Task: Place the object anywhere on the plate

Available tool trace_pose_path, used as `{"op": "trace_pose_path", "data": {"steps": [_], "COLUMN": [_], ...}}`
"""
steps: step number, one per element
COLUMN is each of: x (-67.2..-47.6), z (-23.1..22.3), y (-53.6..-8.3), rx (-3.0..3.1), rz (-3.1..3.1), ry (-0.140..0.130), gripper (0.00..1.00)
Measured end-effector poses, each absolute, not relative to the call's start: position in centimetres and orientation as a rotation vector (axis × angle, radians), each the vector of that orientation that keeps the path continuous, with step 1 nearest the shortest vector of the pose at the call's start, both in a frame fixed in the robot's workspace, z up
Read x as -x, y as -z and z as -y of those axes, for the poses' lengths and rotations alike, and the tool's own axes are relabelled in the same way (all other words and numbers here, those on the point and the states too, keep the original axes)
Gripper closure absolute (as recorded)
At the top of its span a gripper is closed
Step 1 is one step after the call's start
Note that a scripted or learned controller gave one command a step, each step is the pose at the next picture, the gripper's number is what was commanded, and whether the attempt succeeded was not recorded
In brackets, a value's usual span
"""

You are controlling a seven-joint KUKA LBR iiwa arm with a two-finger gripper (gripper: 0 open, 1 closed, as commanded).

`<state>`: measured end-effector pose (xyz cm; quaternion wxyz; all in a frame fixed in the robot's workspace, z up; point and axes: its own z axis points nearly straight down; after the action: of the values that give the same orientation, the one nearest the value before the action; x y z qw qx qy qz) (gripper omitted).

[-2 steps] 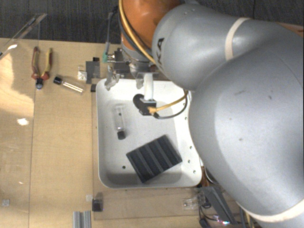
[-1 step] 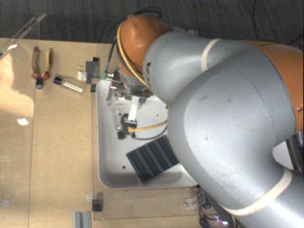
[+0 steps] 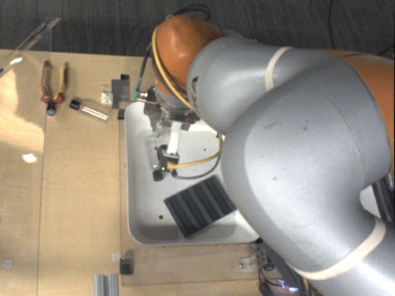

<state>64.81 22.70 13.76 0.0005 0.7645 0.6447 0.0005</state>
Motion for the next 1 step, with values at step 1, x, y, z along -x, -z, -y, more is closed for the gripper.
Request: {"op": "trace_pose_path", "data": {"steps": [1], "x": [-66.1], "z": [-23.57], "y": [-22.93], "rx": [-1.782], "rz": [-2.584], "ry": [-0.007], "gripper": [1.0]}}
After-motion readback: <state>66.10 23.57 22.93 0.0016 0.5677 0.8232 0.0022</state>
